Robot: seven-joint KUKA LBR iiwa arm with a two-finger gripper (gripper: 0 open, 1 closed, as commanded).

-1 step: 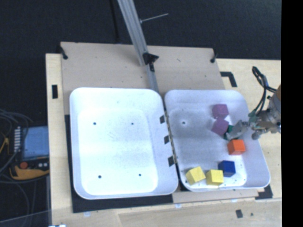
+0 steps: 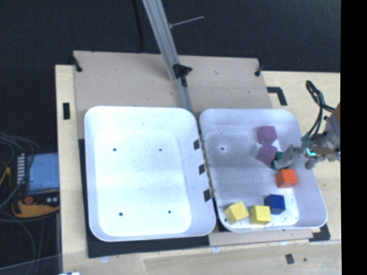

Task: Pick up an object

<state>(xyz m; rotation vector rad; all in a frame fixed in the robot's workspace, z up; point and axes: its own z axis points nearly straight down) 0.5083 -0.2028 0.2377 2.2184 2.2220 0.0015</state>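
Two yellow blocks (image 2: 248, 213) and a blue one (image 2: 275, 203) lie nearest. The gripper (image 2: 282, 159) hangs at the right bin's (image 2: 241, 125) right side, just above the orange block (image 2: 287, 178); its grasp cannot be told.

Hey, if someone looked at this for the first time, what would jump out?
The coloured blocks in the right bin: two purple near the middle, an orange one beside the gripper at the right edge, then a blue and two yellow along the front.
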